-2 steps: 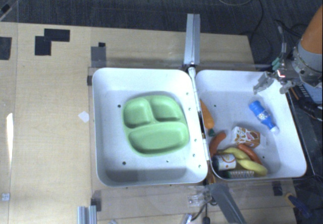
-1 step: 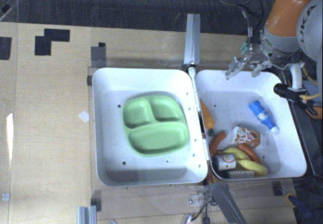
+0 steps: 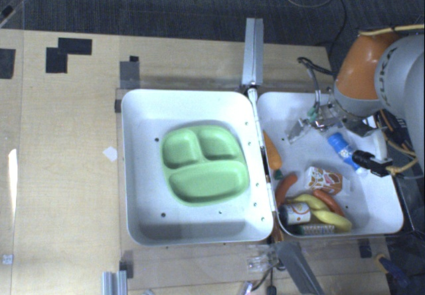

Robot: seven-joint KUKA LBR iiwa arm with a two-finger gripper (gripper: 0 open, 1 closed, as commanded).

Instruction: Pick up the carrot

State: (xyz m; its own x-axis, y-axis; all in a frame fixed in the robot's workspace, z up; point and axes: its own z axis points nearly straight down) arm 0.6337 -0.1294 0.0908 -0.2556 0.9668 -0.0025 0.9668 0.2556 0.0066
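Note:
The carrot (image 3: 271, 152) is a slim orange piece lying along the left wall of the right bin (image 3: 385, 224), with a dark green end pointing toward the front. My gripper (image 3: 300, 126) hangs over the back half of that bin, to the right of the carrot and a little behind it, with a gap of bare bin floor between them. Nothing shows in the gripper. The grey arm with its orange band (image 3: 362, 71) comes in from the right behind it.
Crowded in the right bin's front are a red sausage-like piece (image 3: 285, 186), a banana (image 3: 329, 217), a small can (image 3: 295, 214) and a snack packet (image 3: 325, 181). A blue bottle (image 3: 341, 147) lies under the wrist. The left bin (image 3: 136, 174) holds a green divided plate (image 3: 204, 162).

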